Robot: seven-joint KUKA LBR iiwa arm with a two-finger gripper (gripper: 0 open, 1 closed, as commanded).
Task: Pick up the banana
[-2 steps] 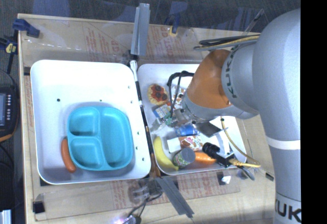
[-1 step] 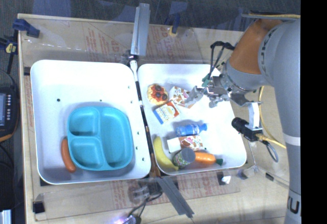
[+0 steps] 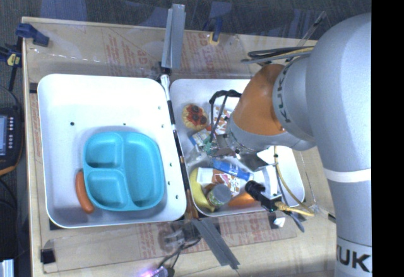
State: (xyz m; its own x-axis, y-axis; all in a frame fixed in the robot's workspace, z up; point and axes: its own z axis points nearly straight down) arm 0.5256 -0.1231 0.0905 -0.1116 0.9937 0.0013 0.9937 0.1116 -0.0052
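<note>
My arm (image 3: 344, 99) comes in from 3 o'clock and hangs over the right bin (image 3: 293, 173), orange band (image 3: 260, 105) above the wrist. My gripper (image 3: 218, 138) sits low over the clutter, left of the bin's middle. The wrist blocks it, so I can't tell if it is open, closed or holding anything.

The banana (image 3: 198, 196) lies in the right bin's 7 o'clock corner, curved along the left wall, partly under other stuff. It is at about 7 o'clock from my gripper, near but apart. A grey can (image 3: 220, 195) sits just beside it at 3 o'clock, touching or nearly. An orange piece (image 3: 242, 201) lies past the can, same direction. A white box (image 3: 207, 176) sits at the banana's 12 o'clock, with a blue packet (image 3: 231, 168) tilted just right of it, between the can and my gripper. A round toy (image 3: 196, 116) with red spots is at the bin's 10 o'clock, near the left wall.

Left bin (image 3: 95, 96): a blue tray (image 3: 123, 168) with three compartments sits toward 6 o'clock. A sausage (image 3: 83, 192) lies just beside the tray at its 8 o'clock.
</note>
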